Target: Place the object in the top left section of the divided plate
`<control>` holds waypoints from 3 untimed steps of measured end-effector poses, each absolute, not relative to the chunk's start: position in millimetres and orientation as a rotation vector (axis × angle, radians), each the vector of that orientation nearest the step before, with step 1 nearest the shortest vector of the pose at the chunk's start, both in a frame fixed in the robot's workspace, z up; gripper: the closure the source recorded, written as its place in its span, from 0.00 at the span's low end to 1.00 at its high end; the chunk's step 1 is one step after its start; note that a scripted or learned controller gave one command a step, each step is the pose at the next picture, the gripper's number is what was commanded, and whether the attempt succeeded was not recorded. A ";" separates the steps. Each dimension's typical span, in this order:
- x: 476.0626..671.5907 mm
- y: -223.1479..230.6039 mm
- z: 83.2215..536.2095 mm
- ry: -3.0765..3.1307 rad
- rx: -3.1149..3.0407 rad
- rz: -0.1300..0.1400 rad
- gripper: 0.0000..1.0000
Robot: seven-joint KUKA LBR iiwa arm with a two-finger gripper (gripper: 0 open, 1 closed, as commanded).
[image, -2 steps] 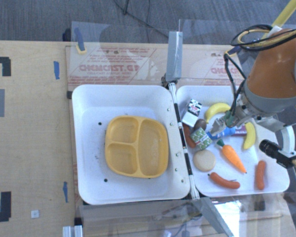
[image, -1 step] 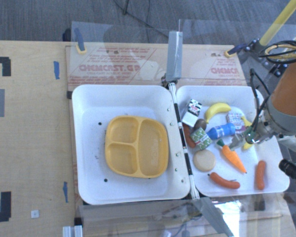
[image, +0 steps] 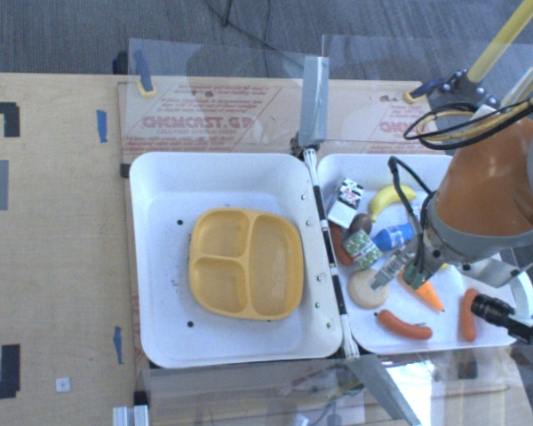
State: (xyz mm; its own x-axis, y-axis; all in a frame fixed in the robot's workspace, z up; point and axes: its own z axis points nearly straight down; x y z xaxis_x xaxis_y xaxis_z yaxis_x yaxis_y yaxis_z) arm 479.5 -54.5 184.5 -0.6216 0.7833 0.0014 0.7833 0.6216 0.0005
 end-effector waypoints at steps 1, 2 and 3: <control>583.7 16.3 236.3 -2.858 -1.316 -0.004 1.00; 583.5 16.3 236.1 -2.857 -1.316 -0.003 0.00; 585.0 17.0 247.1 -2.863 -1.316 -0.007 1.00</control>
State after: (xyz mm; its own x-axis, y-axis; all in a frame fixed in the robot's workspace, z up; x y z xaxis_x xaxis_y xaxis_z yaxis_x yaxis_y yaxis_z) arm 585.0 17.0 247.1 -0.6512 0.7589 -0.0068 0.7588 0.6513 0.0081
